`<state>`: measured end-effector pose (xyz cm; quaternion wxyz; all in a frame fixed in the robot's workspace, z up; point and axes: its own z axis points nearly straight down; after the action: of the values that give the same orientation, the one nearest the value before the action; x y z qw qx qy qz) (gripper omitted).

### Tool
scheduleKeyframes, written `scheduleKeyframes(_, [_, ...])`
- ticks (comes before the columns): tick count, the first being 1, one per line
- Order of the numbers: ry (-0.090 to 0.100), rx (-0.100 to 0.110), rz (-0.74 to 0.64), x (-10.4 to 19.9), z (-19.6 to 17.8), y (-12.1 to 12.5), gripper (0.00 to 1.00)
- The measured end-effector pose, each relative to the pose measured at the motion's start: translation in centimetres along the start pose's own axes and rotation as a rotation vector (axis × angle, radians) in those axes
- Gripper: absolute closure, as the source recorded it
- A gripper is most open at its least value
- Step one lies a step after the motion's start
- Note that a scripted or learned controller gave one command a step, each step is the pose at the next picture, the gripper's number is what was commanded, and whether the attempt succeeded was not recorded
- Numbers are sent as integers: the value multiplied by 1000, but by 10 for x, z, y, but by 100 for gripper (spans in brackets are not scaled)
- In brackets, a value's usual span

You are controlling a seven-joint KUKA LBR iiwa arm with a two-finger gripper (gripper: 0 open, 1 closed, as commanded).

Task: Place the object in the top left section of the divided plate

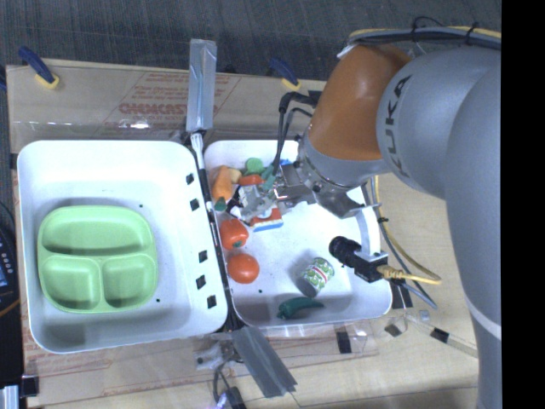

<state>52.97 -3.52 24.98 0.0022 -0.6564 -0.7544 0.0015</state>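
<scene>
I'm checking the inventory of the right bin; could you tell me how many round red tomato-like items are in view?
2, both along the right bin's left wall: one tomato mid-wall, the other tomato just below it. The arm covers part of the bin, so more may be hidden.

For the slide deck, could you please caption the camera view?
KUKA arm's tool reaches among toy foods in the right bin; green divided plate waits in the left bin.

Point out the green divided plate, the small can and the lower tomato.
Green divided plate (95, 228), camera view, top rim.
Small can (316, 274), camera view, label side.
Lower tomato (243, 267), camera view, its middle.
</scene>
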Motion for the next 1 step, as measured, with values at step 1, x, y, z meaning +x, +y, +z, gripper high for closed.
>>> scheduleKeyframes(1, [-2,-1,78,82,-13,139,100])
